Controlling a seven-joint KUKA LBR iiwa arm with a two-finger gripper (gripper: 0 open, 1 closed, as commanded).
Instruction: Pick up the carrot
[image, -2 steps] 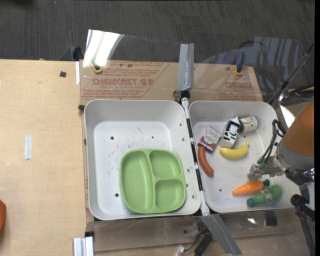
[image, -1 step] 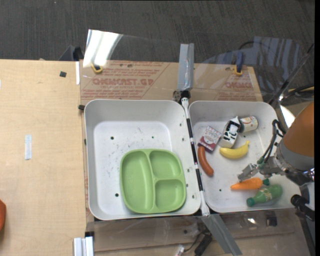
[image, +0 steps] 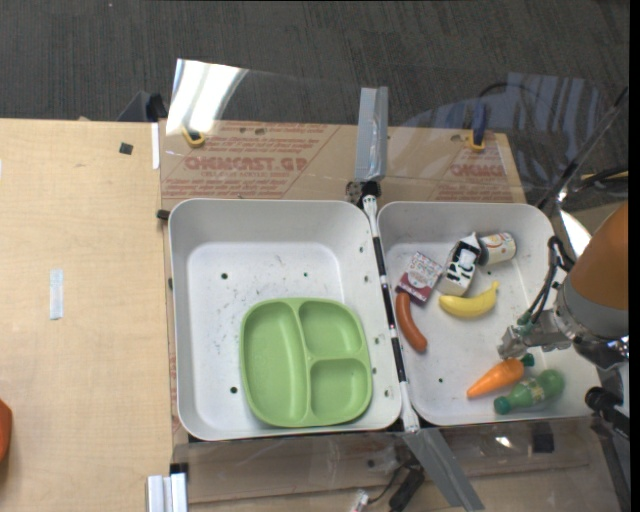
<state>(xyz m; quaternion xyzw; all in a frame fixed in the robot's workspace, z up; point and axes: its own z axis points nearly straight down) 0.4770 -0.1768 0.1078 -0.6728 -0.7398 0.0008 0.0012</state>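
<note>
1. Nearest the camera in the right bin (image: 440, 215) lies a green bottle-shaped toy (image: 528, 391) on its side, along the front wall toward the right corner.
2. Just behind it, touching or nearly so, is the carrot (image: 496, 378): orange, tapered, with its pointed tip toward the lower left and its thick, green-topped end toward the upper right. Its long axis runs on a slant, rising toward the arm's side of the bin.
3. The gripper (image: 522, 340) hangs just above and a little right of the carrot's thick end, reaching in from the right. Its fingers are too small and cluttered to read, so whether it is wide or narrow I cannot tell; nothing is visibly between them.
4. The relation that matters: the carrot lies below and slightly left of the gripper, close by. I judge a short drop toward the front-left would reach it, and closing across the slanted axis rather than along it looks the better bet. The green toy pressed close on the near side could get nudged or caught.
5. Farther back sit a sausage (image: 411, 322) near the divider, a banana (image: 470, 301), a small pink-edged packet (image: 421, 275) and a black-and-white carton (image: 463, 263) beside a small can (image: 497, 246).
6. The left bin (image: 200, 300) holds a green divided plate (image: 306, 361).
</note>
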